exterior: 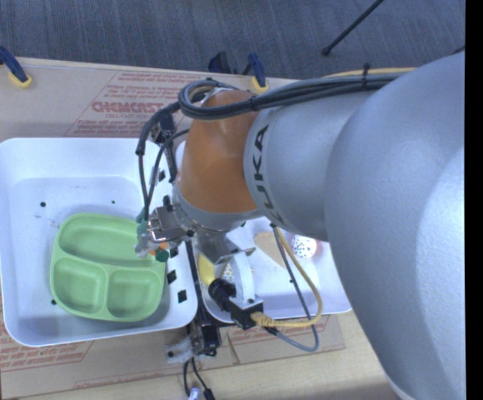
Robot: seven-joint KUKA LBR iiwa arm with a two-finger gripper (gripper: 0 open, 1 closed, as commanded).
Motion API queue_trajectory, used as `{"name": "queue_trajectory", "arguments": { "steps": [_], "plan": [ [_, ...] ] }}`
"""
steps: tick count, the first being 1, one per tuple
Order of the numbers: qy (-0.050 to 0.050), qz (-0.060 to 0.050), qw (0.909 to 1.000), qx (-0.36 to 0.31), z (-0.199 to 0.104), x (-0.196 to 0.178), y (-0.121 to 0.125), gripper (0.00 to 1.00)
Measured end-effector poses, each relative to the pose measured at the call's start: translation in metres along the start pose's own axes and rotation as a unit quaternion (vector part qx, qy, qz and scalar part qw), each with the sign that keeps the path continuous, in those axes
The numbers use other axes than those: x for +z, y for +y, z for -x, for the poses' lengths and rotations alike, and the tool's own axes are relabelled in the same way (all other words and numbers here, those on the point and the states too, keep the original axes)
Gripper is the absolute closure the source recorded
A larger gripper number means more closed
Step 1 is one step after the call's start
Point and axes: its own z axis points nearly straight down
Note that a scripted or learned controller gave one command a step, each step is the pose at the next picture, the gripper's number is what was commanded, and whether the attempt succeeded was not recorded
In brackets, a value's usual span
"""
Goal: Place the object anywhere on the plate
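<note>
Plate [100, 277], light green and divided into compartments, is lying flat in the left white bin [25, 190], toward its front half. The grey arm [350, 157] with its orange band [216, 161] is reaching in from the right and covering most of the right white bin [329, 302], with black cables [154, 152] looping around the wrist. The gripper [160, 244] is hanging over the wall between the two bins, at the plate's right edge. Its working end is too cluttered and too small in this view to judge, so I cannot tell its state. A small dark green piece [161, 256] is showing at the gripper's tip, just beside the plate's rim; whether it is an object or part of the tool cannot be told. A pale, speckled round item [302, 246] is sitting in the right bin, partly hidden by the arm. Both bins are resting on the cardboard-covered worktop [100, 98].
</note>
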Motion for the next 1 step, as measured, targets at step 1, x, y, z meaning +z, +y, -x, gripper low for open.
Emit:
{"name": "queue_trajectory", "arguments": {
  "steps": [1],
  "plan": [
    [0.0, 0.0, 1.0, 0.001, 0.0009, -0.0001, 0.0, 0.0]
  ]
}}
